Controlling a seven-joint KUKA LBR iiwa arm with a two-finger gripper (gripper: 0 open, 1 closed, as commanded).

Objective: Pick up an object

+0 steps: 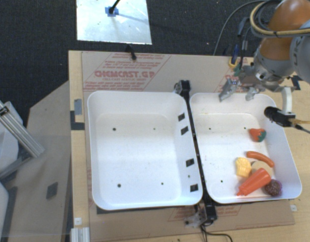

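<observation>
Gripper (239, 91) above right bin's (215, 110) far rim, fingertips apart.

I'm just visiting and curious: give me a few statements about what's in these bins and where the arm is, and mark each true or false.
1. All the toy foods lie in the right bin. True.
2. The end effector grips the carrot. False: it hovers over the right bin's far edge, apart from the carrot.
3. The corn lies beside the carrot. True.
4. The strawberry sits in the left bin. False: it sits in the right bin.
5. The purple berry lies in the right bin's near corner. True.
</observation>
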